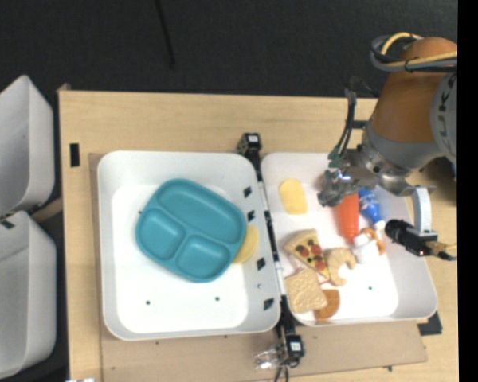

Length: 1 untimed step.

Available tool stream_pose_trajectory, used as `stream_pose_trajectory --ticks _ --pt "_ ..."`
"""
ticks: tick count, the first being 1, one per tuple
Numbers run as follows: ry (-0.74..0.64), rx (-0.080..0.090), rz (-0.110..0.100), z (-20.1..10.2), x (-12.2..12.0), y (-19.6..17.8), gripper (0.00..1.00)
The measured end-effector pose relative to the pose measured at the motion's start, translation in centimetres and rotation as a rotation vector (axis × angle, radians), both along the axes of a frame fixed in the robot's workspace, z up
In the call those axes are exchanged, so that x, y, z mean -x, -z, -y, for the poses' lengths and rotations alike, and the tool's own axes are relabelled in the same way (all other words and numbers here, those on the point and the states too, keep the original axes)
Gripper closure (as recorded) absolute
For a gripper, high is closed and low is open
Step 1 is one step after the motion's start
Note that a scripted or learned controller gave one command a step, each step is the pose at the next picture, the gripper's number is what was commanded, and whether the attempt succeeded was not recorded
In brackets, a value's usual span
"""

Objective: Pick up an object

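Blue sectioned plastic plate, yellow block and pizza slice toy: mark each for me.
Blue sectioned plastic plate [190,228]: camera view, on the centre ridge between compartments.
Yellow block [293,196]: camera view, on its top face.
Pizza slice toy [306,248]: camera view, on the topped surface.

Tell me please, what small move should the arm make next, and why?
Probably a short descent straight down. The gripper hangs in the right bin, just above the top end of the orange carrot-like toy, and nothing shows in its grasp. The yellow piece lies apart to its left, so the carrot looks nearest.
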<state>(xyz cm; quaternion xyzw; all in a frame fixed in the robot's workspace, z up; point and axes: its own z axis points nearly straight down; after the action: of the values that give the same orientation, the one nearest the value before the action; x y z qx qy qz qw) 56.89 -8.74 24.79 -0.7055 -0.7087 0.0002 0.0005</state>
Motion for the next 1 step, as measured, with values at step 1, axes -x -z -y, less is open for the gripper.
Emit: stream_pose_trajectory --ticks 1 --pt "0.003 0.0 0.0 0.31 -0.05 0.13 1.0"
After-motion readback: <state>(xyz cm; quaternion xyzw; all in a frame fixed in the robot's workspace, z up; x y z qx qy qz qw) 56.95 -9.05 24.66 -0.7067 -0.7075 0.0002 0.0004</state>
